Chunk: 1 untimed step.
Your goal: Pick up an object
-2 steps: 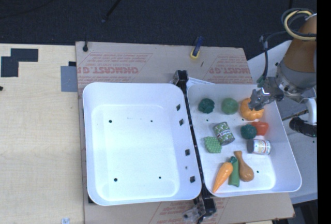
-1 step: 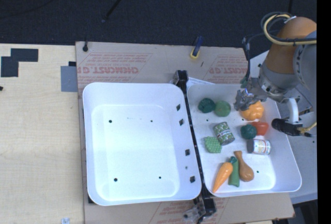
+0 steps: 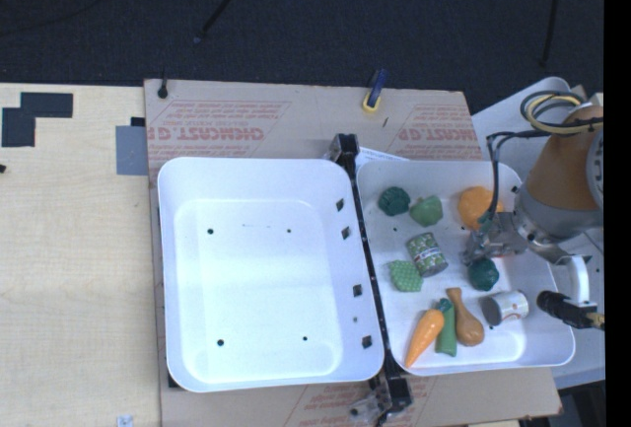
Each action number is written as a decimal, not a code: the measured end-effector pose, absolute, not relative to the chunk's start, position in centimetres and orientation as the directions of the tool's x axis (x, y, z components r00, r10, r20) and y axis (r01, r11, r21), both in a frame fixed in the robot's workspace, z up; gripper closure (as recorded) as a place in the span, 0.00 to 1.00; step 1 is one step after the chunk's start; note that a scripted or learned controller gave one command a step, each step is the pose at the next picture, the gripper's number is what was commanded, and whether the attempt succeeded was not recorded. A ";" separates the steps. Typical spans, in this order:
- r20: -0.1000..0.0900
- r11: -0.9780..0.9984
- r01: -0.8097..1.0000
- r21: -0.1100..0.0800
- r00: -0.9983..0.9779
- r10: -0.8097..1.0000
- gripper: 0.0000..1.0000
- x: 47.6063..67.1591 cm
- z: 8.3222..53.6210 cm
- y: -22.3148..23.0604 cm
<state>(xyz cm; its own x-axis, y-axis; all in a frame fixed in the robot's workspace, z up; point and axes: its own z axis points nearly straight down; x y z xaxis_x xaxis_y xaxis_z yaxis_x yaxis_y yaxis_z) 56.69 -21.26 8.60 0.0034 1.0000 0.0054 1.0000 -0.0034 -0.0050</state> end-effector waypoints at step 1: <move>0.000 0.004 1.000 0.003 -0.004 1.000 1.00 63.5 8.8 -19.3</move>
